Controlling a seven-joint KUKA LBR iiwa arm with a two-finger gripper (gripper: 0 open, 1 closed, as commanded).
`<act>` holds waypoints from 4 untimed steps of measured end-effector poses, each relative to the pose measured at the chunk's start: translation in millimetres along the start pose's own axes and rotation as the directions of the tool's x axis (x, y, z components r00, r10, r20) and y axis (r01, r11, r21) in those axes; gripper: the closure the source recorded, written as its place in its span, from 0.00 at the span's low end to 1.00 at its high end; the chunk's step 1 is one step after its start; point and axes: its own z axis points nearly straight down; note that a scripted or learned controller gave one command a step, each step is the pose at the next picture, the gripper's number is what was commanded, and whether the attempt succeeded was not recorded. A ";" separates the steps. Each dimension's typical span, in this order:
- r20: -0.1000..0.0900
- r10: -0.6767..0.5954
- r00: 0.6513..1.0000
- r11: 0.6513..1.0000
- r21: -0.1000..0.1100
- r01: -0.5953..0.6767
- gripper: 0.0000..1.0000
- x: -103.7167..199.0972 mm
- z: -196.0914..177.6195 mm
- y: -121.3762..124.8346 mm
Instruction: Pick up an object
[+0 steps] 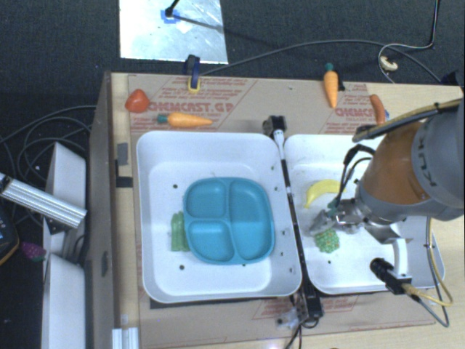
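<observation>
Reaching in from the right, arm low over the right bin point(341, 286). Gripper point(325, 224) sits right on top of a small green bumpy object point(328, 241), looks like a toy broccoli or grape bunch, near the bin's left-middle floor. Can't tell whether the gripper is open, closed or gripping it; the wrist blocks that. Green object pokes out below the gripper tip, so probably the pick target, contact or near-contact, grasp unconfirmed. It's roughly round, no clear long axis.

Just beyond it, yellow banana point(320, 192) lies flat on the same bin floor, long axis running left-low to right-high, curved, left tip toward the bin divider. Close to the gripper, may get bumped.

Left bin point(156, 195) holds a blue divided plate point(228, 220), centred, likely scene clutter. Green leafy piece point(179, 232) touches the plate's left edge, long axis near-far.

Further back on the cardboard, outside the bins: carrot point(189, 121) lying left-right, red tomato-ish thing point(136, 101), second carrot point(331, 86) pointing near-far, orange-red piece point(378, 107). Spares, out of easy reach.
</observation>
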 end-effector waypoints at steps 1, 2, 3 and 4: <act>0.001 -0.002 1.000 1.000 -0.003 0.002 0.00 -11.5 -18.1 80.5; 0.001 0.001 1.000 1.000 0.001 -0.001 0.00 -23.3 0.1 21.2; 0.000 0.001 1.000 1.000 0.001 -0.001 0.00 2.7 0.0 -17.7; -0.001 0.000 1.000 1.000 -0.003 0.000 1.00 2.8 -10.7 -16.3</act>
